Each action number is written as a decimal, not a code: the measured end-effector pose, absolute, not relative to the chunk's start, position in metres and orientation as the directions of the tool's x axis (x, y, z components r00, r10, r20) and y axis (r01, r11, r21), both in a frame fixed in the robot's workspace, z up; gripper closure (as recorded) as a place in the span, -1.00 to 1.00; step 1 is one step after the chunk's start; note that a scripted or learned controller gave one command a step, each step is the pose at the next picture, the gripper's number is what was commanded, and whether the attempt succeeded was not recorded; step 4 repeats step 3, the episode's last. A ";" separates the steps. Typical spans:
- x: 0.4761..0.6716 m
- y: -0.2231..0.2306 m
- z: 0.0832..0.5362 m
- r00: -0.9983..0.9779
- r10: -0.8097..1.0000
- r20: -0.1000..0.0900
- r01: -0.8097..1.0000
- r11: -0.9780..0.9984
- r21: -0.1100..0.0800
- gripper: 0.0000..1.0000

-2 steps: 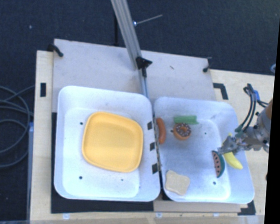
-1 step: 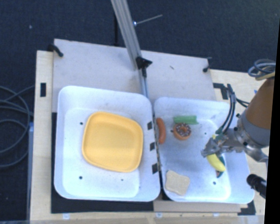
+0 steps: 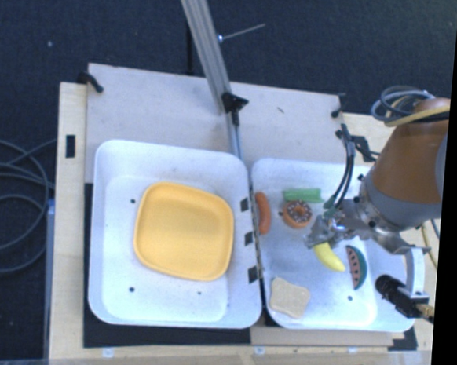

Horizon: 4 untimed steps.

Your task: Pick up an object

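Yellow banana (image 3: 330,258) is lying in the right bin (image 3: 312,318), touching the gripper (image 3: 319,238) just below its tip. Finger state: cannot tell. Nothing is lifting yet; grasp and lift are remaining.

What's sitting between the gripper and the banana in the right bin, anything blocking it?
Nothing visible does. The gripper hangs right over the banana at its upper end. The watermelon slice lies just beside it to the right, the donut up-left.
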<state>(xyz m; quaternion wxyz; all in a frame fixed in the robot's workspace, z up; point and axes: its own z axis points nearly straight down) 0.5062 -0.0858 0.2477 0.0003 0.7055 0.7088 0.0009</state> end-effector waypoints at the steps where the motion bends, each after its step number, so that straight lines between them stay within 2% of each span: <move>1: 0.509 -0.036 0.236 -0.004 1.000 0.000 1.000 0.004 0.000 1.00; 3: 0.526 0.072 0.244 -0.003 1.000 0.001 1.000 0.003 0.001 1.00; 4: 0.526 0.072 0.244 -0.003 1.000 0.001 1.000 0.003 0.001 1.00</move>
